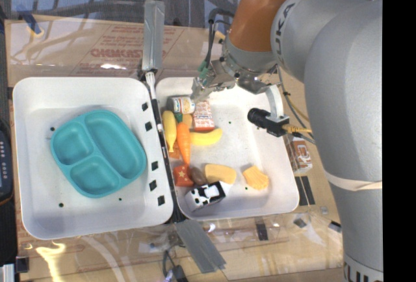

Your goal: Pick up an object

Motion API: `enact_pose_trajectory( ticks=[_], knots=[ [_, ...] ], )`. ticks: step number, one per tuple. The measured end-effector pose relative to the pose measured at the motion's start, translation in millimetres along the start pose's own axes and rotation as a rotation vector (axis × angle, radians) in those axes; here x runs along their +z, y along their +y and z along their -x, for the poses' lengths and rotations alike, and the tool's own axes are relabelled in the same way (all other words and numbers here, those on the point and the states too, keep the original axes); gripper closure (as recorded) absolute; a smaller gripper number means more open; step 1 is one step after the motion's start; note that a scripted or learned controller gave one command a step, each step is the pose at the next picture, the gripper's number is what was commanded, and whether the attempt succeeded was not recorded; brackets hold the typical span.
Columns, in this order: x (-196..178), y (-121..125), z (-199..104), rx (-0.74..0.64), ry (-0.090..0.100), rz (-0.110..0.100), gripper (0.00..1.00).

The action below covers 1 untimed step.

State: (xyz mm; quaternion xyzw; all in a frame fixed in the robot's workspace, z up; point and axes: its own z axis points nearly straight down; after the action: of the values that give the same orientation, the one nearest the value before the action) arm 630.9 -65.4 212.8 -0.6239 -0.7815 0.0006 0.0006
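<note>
My gripper [202, 87] hangs over the far left part of the right bin [276, 154]. Just below it lie a small red and white carton [203, 118] and a tin can [182, 105] on its side. Whether it touches the carton I cannot tell. Nearer in the same bin are a yellow banana [209, 138], an orange carrot [184, 141], a yellow corn-like piece [169, 128], a red item [182, 175], a cheese wedge [221, 174], an orange bread-like piece [256, 178] and a black and white toy [207, 194].
The left bin [32, 183] holds a teal divided plate [97, 153]. A black clip-studded wall [156, 157] separates the bins. The arm's grey body [331, 60] covers the bench's right side, and a black fitting [268, 120] juts over the right bin.
</note>
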Motion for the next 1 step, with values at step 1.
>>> enact_pose_trajectory(
  ticks=[1],
  knots=[
    [0.3, -0.1, 0.0, -0.001, 0.0, -0.001, 0.0]
  ],
)
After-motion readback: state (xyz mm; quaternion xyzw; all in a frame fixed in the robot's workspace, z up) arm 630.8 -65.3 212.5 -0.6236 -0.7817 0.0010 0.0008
